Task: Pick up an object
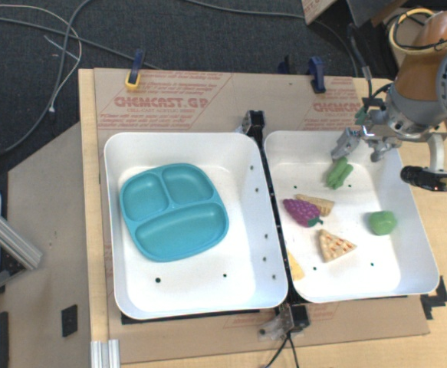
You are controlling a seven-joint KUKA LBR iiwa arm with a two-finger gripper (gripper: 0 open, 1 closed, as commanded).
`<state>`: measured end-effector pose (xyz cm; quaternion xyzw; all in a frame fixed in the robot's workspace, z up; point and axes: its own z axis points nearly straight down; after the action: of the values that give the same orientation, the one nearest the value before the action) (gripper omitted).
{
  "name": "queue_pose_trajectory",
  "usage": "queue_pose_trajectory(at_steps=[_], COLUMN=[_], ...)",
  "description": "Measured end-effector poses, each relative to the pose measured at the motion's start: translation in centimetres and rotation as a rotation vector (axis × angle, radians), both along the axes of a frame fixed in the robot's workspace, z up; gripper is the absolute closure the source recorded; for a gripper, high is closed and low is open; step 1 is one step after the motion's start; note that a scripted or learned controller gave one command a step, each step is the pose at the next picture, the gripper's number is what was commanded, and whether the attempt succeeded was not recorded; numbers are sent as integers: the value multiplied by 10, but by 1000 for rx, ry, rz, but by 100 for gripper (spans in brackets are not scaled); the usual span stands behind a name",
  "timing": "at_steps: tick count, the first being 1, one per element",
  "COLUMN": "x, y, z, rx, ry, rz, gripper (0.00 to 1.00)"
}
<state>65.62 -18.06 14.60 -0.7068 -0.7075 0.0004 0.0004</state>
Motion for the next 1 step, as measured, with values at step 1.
queue_pose_trajectory(at_steps=[1], x=[9], y=[2], z=[-45], rx=[1], ry=[1], rz=[0], gripper=[0])
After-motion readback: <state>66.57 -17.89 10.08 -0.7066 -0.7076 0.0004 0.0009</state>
